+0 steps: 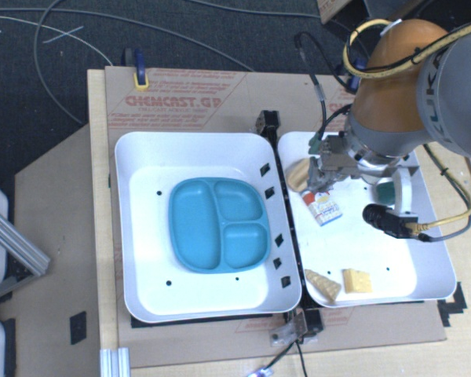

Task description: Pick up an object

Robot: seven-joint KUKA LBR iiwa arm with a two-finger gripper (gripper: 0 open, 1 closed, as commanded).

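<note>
Camera view looks down on two shallow white bins side by side on your bench. Your left bin (133, 210) carries a blue divided plate (219, 224) with three compartments, lying flat near the middle of the floor.

Your arm (408, 77) — grey, with its orange band — reaches in from the right and hangs over the upper part of the right bin (432, 273). You see the gripper (323, 181) pointing down near that bin's upper left corner, right above a small red-and-white packet (323, 208) that lies on the bin floor. Whether the claw is spread or clenched you cannot tell from here; the wrist body covers the tips, and nothing is visibly caught between them.

Just left of the gripper a tan, rounded piece (298, 175) lies against the bin's left wall. A teal object (387, 192) sits partly under the wrist on its right side, beside a white upright piece. At the near edge of the right bin you have a pale wedge (323, 286) and, just beside it, a yellow block (356, 280) — the two close together, well apart from the packet.
</note>
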